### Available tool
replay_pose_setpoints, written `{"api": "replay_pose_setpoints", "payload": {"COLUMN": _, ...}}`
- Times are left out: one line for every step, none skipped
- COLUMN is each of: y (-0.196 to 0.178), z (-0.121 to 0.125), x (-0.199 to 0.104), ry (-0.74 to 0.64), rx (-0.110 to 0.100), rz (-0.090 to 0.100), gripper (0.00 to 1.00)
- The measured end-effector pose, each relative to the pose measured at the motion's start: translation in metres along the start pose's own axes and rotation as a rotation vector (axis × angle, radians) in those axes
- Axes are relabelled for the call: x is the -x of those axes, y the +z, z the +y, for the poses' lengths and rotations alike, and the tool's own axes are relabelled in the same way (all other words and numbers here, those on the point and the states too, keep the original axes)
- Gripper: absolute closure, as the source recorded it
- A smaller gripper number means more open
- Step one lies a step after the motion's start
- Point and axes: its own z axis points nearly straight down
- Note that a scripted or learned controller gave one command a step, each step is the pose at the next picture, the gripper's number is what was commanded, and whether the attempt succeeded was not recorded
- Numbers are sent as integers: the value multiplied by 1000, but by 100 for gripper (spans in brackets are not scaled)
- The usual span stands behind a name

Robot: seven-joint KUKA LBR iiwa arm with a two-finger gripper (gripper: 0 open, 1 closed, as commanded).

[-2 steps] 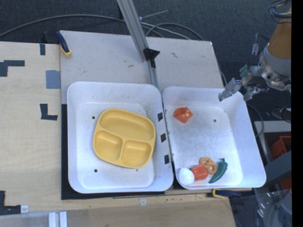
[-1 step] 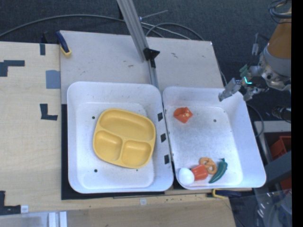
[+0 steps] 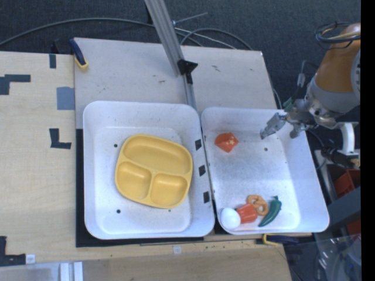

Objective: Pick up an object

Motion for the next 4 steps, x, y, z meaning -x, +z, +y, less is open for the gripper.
{"api": "replay_pose_setpoints", "payload": {"y": 46, "z": 5, "x": 2, "ry": -1, "rx": 2, "rz": -1, "gripper": 0}}
{"api": "replay_pose_setpoints", "payload": {"y": 91, "z": 6, "x": -2, "ry": -1, "rx": 2, "rz": 0, "gripper": 0}}
{"api": "replay_pose_setpoints", "payload": {"y": 78, "z": 7, "x": -2, "ry": -2, "rx": 6, "rz": -1, "gripper": 100}}
{"api": "replay_pose_setpoints", "payload": {"y": 15, "z": 12, "x": 0, "ry": 0, "rx": 13, "rz": -2, "gripper": 100}}
